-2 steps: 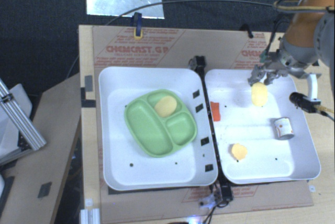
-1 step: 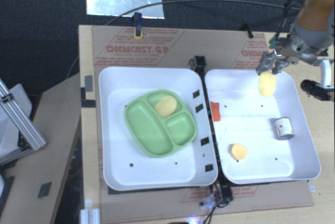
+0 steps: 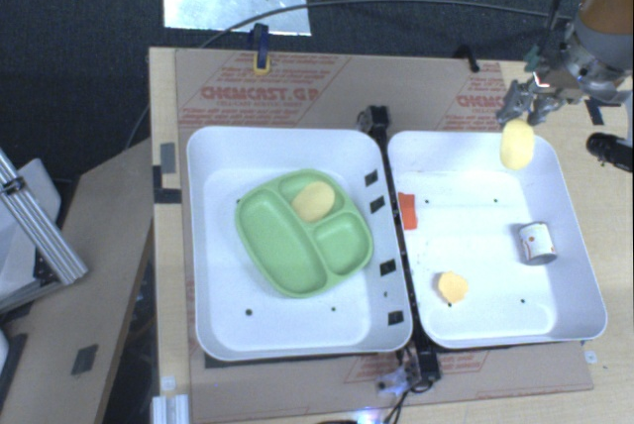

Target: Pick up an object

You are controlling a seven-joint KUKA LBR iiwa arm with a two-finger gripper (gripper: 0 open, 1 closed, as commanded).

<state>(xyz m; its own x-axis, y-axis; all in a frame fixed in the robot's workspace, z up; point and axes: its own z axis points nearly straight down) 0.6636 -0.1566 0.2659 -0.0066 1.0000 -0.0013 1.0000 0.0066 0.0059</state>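
My gripper [image 3: 528, 112] hangs over the far edge of the right bin [image 3: 495, 318], at the upper right of the camera view. A pale yellow, lemon-like object [image 3: 517, 146] sits directly under the fingertips, with its top caught between them, so the gripper is shut on it. The object overlaps the bin's far rim and looks lifted off the floor. Lower in the same bin lie a small silver can [image 3: 536, 243] on its side and a small orange-yellow piece [image 3: 453, 287].
The left bin [image 3: 213, 313] holds a green divided plate [image 3: 287, 254] with a yellow object [image 3: 314, 201] in its upper compartment. A red-orange tag [image 3: 406, 211] sits by the divider between the bins. A cable runs across the dark floor behind the bench.
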